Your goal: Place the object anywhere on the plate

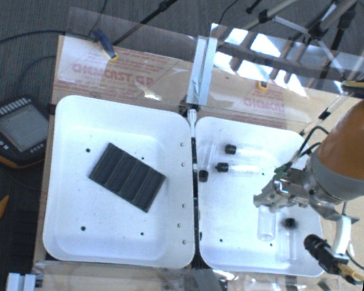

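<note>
A dark grey ridged plate [127, 177] lies flat in the left bin [58, 224], turned at a slant. Several clear tubes with black caps lie in the right bin [232, 257]: two near its upper left [245, 150] [239, 168], one [266, 225] just below the gripper, and one [289, 241] toward the lower right. The gripper [271, 196] hangs over the right half of the right bin, right above the upper end of the tube beneath it. I see nothing clearly held in it.
A small black cap [202, 175] sits by the divider between the bins. A teach pendant [12, 130] lies on the floor to the left. A clear screen [202, 69] stands behind the bins.
</note>
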`<state>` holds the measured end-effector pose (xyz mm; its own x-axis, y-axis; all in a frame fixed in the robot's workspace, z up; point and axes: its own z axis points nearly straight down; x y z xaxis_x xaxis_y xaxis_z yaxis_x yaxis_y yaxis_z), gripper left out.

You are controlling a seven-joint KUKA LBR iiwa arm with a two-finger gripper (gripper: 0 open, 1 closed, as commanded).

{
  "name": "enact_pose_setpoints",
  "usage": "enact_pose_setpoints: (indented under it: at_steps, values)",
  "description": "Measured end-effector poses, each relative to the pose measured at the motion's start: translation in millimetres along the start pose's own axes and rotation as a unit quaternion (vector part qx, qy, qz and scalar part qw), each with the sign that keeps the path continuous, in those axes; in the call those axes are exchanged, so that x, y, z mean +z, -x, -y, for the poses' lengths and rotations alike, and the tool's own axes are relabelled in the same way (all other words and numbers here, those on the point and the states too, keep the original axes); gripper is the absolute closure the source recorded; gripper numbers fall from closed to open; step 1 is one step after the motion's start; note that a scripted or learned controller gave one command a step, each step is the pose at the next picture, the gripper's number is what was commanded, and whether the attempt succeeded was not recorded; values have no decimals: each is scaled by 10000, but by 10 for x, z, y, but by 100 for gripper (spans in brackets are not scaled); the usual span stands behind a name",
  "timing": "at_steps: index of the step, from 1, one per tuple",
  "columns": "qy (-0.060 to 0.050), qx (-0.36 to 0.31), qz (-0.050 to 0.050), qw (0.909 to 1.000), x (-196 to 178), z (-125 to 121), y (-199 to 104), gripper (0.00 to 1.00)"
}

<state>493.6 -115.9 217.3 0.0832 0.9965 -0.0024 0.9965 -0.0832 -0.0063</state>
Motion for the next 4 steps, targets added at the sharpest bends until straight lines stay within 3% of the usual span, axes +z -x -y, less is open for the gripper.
enact_pose_setpoints:
  at_steps: [1, 2, 3, 4]
  values:
    - [1, -501, -2, 9987, 158, -428, -659, 100]
    - [2, -770, 0, 9970, -71, -502, -1421, 100]
    - [6, -1796, 8, 9837, 235, -837, -2212, 100]
    - [22, -2742, 16, 9617, -538, -1075, -2776, 100]
